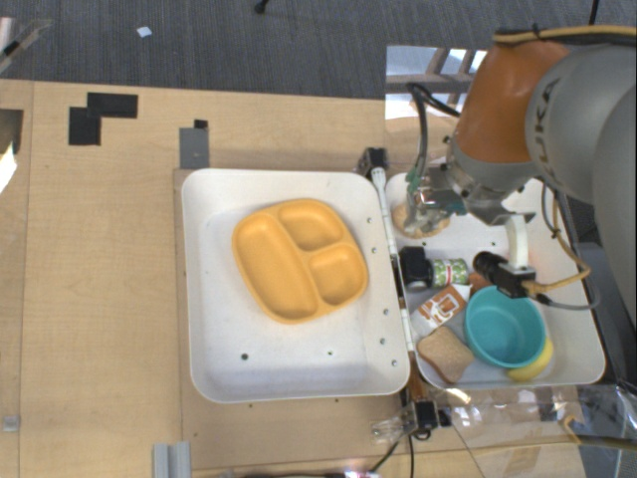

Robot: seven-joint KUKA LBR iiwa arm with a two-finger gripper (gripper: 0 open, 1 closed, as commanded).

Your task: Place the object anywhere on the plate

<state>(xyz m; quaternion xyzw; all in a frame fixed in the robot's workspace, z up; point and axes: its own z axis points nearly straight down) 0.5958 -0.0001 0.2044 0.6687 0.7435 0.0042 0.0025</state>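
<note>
In the left bin [209, 366] on the desk [90, 297] lay one yellow three-compartment plate [299, 259], bare, with white floor all around it. The right bin [587, 352] crowded one teal bowl [505, 328], one bread slice [445, 354], a small bottle [450, 272] and a packet [439, 309]. The gripper [430, 205] hung at its far left corner; its grip was unreadable.

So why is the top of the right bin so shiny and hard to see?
In the camera view, glare washes the right bin's upper part near the end effector; the yellow plate in the left bin is evenly lit and sharp.
</note>
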